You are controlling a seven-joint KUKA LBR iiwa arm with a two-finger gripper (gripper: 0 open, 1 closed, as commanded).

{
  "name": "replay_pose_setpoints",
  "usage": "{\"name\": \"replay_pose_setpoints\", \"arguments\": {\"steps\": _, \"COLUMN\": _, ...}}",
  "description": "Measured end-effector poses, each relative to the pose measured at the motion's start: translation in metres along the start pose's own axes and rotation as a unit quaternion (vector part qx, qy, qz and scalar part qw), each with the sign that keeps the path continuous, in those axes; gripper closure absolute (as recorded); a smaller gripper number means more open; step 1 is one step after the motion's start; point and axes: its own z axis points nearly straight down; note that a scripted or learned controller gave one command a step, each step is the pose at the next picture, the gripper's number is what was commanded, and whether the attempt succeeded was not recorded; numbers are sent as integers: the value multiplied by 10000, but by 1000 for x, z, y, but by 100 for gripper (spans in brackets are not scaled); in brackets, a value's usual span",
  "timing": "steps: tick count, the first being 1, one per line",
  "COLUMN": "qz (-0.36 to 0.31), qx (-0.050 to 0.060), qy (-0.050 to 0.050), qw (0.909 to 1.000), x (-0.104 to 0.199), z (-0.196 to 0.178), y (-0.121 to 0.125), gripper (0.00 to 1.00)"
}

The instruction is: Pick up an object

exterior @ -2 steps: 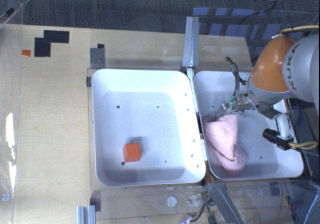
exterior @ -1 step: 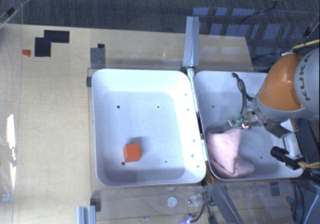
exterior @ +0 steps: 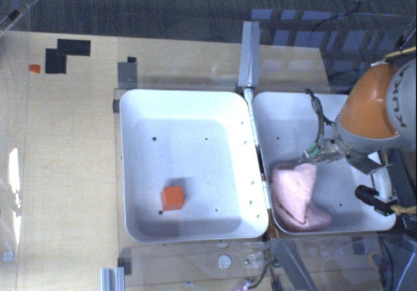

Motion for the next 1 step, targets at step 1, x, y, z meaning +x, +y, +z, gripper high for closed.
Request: {"name": "replay_pose_setpoints", "arguments": {"steps": 1, "qz": -1342, "qx": 68, "qy": 52, "qw": 9909, "x": 44, "z": -92, "y": 36, "gripper": 100}}
